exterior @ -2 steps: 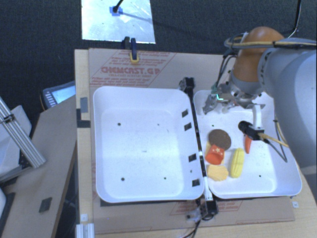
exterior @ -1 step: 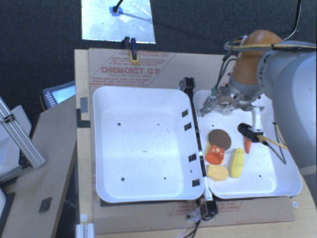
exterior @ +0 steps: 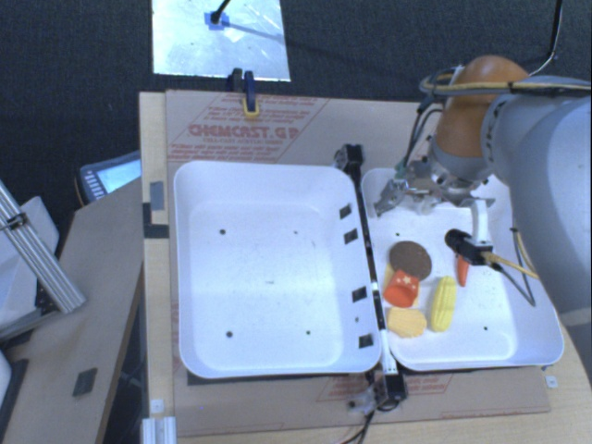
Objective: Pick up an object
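Observation:
The right bin (exterior: 527, 336) holds several toy foods in its left half. A brown round disc (exterior: 410, 258) lies furthest back. Just in front of it is a red-orange piece (exterior: 401, 289), then a pale yellow chunk (exterior: 407, 322). A yellow corn cob (exterior: 444, 303) lies beside them, and a small orange carrot (exterior: 462, 272) lies further right. My gripper (exterior: 393, 196) hangs over the bin's far left corner, behind the brown disc and apart from all the foods.
The left bin (exterior: 268, 266) stands beside the right one, with black clips (exterior: 356, 239) along their shared rim. The grey arm (exterior: 546, 174) covers the right bin's far right side. A silver sheet (exterior: 220, 26) lies beyond the bench.

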{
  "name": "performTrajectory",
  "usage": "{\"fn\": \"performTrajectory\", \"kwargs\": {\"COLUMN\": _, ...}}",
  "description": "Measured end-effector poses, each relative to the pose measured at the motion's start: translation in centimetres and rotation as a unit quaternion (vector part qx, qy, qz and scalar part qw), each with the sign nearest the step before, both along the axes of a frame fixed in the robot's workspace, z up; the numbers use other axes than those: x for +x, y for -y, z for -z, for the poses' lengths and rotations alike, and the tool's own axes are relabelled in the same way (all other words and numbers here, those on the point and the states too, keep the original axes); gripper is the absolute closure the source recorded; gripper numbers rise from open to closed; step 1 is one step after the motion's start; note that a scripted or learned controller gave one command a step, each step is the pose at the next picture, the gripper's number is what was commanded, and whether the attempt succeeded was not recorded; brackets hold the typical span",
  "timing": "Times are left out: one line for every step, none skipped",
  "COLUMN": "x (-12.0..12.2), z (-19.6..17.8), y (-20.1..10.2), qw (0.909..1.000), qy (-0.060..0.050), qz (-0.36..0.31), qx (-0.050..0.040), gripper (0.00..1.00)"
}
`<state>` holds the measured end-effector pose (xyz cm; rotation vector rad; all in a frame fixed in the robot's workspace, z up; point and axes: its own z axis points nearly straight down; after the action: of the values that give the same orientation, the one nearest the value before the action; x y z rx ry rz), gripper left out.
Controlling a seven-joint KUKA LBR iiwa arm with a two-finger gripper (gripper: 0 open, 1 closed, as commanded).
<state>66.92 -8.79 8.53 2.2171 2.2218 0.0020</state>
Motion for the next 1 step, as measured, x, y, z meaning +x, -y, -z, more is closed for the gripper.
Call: {"fn": "performTrajectory", "kwargs": {"x": 0.0, "z": -0.01, "y": 0.15, "qw": 1.0, "qy": 0.0, "qz": 0.0, "qx": 0.0, "gripper": 0.0}}
